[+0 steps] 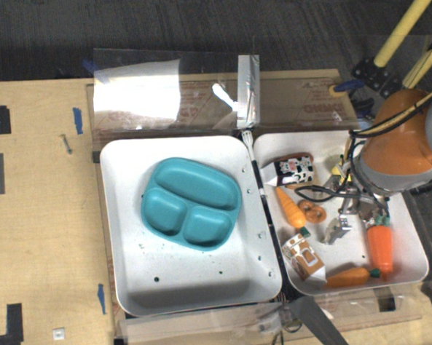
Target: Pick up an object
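Nearest, along the front wall of the right shallow white bin [415,269], lies an orange plastic carrot [348,276]; a second upright-lying orange carrot with a green top [380,245] touches its right end; a brown-and-white printed block [303,256] sits left; above, the metal two-finger gripper [340,227] hangs released, grasping nothing; farther back lie a slim orange carrot [292,207] and a black-and-white cow-patterned toy [296,169]; the left white bin [128,283] bears a teal three-compartment plastic plate [191,201].
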Motion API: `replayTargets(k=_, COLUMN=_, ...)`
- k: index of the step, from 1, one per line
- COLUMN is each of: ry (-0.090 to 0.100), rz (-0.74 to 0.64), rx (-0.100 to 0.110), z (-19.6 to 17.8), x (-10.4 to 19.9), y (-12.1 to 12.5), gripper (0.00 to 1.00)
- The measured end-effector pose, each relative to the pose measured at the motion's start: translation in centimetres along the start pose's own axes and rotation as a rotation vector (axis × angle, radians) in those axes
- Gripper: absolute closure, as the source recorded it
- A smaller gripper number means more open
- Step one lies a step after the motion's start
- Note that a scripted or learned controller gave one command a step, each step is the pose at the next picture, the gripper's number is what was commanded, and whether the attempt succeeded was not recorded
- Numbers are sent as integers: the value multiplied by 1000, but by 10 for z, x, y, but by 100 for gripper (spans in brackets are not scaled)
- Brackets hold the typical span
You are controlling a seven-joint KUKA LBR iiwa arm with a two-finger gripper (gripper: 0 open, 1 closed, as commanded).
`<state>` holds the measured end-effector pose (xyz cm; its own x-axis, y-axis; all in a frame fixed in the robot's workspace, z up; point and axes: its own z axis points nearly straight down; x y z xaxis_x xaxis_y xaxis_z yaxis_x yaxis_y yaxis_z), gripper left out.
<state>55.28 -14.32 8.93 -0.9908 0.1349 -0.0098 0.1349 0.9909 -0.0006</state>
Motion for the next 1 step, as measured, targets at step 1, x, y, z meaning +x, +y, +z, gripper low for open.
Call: replayTargets(k=1, ry=6, rz=2, rx=-3, z=-9, x=6, y=47, gripper=0)
